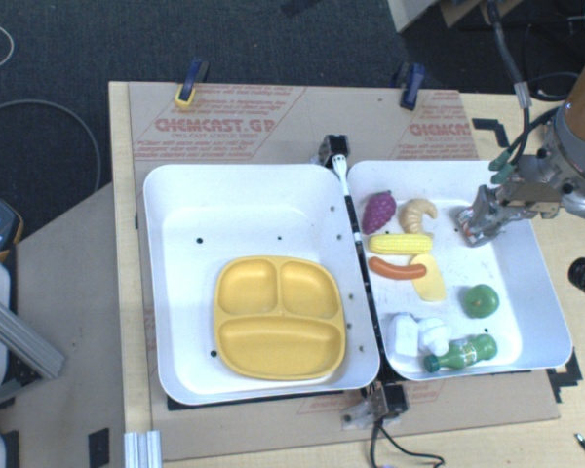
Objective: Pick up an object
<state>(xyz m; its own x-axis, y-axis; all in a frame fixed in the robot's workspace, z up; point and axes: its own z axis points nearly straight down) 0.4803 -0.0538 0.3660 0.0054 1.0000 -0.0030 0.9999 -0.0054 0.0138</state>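
The gripper (476,227) hangs low just right of the croissant (418,214), maybe to grab it, but I cannot tell how it is set.

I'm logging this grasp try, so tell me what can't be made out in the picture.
- Hand, camera view: too small and blurred to tell whether it touches the right bin.
- Arm: cut off by the right edge.
- White items beside the green bottle: too blurred to identify.
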